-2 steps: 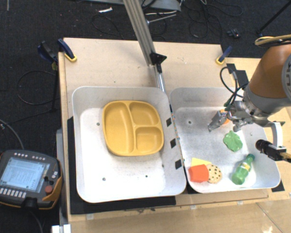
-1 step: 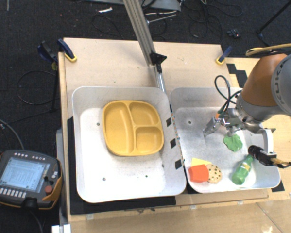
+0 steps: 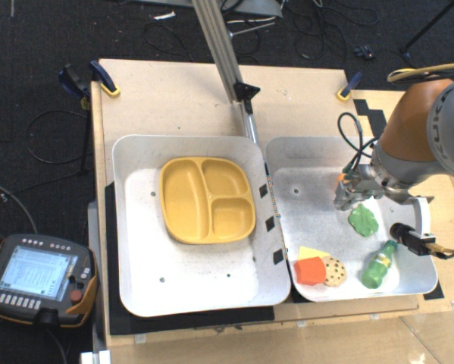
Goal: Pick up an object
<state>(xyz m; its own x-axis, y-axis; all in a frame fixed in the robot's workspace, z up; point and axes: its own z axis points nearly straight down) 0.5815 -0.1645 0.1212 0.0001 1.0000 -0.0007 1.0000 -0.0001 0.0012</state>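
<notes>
Two shallow white bins are set side by side on the bench: the left bin [image 3: 136, 279] carries a yellow divided tray [image 3: 208, 200], and the right bin [image 3: 302, 196] carries the small items, with the arm [image 3: 420, 139] reaching in over its far right part. The gripper [image 3: 349, 196] is seen low above the bin floor, just beside and up-left of a green leafy piece [image 3: 363, 221]; whether its fingers are apart or together cannot be told, and nothing is seen between them. The step in hand is judged to be the approach to that green piece, the nearest thing to the tool. It would be done well if the gripper were centred over the piece rather than off its upper-left edge, lowered straight, and closed across the narrower width, with the bin wall on the right kept clear. The piece is seen as a small, crumpled, bright green lump, lying flat and apart from the others; it is judged soft and low, so a shallow grasp could slip. Nearer the front edge lie a green bottle [image 3: 379, 266] on its side, a red block [image 3: 311, 271] touching a yellow wedge [image 3: 312, 253], and a speckled cookie [image 3: 334, 271].
</notes>
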